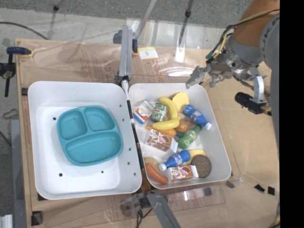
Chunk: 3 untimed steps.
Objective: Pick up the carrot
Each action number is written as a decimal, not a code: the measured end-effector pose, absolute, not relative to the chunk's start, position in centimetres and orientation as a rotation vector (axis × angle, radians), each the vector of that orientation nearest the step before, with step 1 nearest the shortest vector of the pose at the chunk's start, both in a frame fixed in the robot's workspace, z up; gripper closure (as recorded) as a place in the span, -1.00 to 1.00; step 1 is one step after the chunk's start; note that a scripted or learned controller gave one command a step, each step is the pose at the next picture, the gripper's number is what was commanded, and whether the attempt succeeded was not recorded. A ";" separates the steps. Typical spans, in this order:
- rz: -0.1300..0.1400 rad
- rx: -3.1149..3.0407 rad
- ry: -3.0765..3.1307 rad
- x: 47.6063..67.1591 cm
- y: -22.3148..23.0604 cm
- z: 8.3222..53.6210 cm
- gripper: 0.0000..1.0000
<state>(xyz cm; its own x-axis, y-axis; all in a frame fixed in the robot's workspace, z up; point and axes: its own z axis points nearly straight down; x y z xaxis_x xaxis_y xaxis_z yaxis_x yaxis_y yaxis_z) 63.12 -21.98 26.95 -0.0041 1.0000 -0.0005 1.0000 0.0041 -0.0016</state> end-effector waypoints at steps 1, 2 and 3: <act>0.004 -2.202 -2.238 58.1 -23.2 21.3 -1.00; 0.001 -1.977 -2.437 52.0 -18.9 21.6 -1.00; 0.004 -1.977 -2.437 55.9 -17.3 13.8 -1.00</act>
